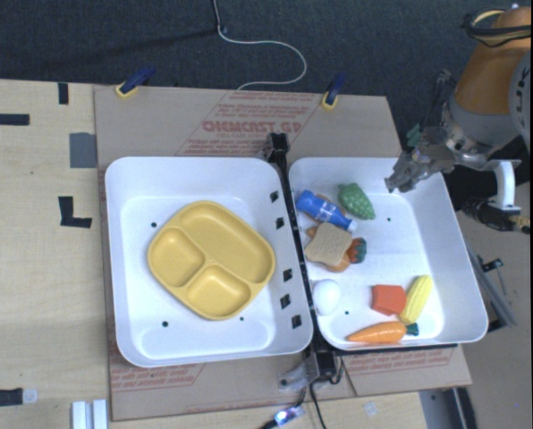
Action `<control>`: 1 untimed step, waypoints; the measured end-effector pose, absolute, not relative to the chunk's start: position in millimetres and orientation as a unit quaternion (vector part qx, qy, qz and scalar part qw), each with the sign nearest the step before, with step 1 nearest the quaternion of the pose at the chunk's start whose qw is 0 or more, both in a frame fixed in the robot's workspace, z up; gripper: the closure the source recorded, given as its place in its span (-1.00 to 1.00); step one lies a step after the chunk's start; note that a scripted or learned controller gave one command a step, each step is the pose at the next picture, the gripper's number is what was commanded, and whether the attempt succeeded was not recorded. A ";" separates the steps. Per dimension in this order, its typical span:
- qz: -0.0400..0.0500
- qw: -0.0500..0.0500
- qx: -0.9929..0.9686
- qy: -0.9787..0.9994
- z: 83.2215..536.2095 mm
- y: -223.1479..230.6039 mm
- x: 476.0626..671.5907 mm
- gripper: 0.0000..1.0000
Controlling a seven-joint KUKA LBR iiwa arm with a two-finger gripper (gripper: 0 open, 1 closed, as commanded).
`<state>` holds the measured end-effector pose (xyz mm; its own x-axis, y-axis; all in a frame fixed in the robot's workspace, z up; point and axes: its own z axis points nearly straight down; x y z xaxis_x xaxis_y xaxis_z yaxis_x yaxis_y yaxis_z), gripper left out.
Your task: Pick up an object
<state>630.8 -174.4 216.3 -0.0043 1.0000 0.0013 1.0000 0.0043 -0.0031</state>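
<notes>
Cardboard-covered worktop [249,123] is carrying two white bins; the gripper [399,179] is hovering at the right bin's [459,239] upper edge, fingers indistinct, perhaps empty. Nearest, lower-left of it, the green toy [357,200] is lying slanted.

Even, fairly bright overhead light — the white bins [123,239] glare slightly, shadows stay soft and short, the dark backdrop [97,16] is dim, and overall focus is mildly soft
</notes>
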 end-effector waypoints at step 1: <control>0.001 0.002 -0.705 -0.709 207.4 -121.1 614.4 1.00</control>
